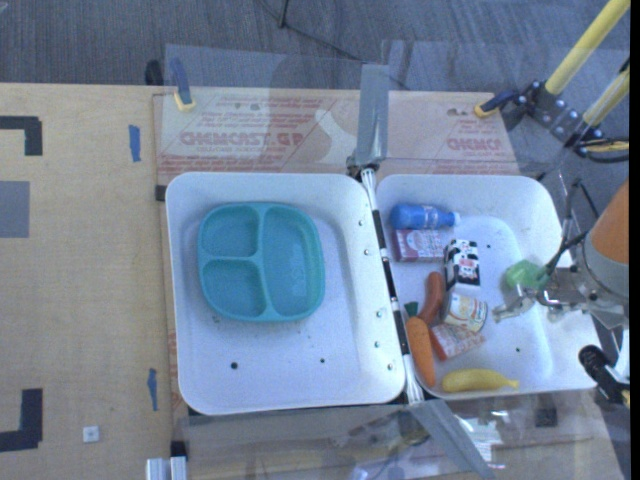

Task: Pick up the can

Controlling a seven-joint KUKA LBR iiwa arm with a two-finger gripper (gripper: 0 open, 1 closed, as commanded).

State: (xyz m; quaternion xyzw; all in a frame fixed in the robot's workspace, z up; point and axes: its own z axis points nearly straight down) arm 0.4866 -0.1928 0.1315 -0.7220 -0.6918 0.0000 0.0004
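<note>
Here, from the overhead camera, you see two white bins side by side on the counter [80, 268]. Take the right bin [530, 343] as your landmark. The can [466, 312] lies near that bin's middle, a little toward its near rim, tipped on its side with a pale label up. Its long axis looks to run roughly across the bin, left to right, though at this size you can't be sure.

Just left of the can is a sausage [433, 296], with a carrot [421, 351] beyond and below it. A red packet [455, 342] touches the can's near side, and a banana [479, 379] lies by the bin's near rim. Toward the far rim sit a blue bottle [422, 216], a dark red box [420, 243] and a small black-and-white carton [461, 262]. A green thing [522, 274] sits near the right wall.

The claw [508, 309] hangs over the right part of the bin, just beside the green thing. The can lies to its left, close by. Whether the claw is spread or pressed together you cannot tell; nothing shows between its fingers.

The left bin [200, 378] holds a teal divided plate [261, 261].
</note>
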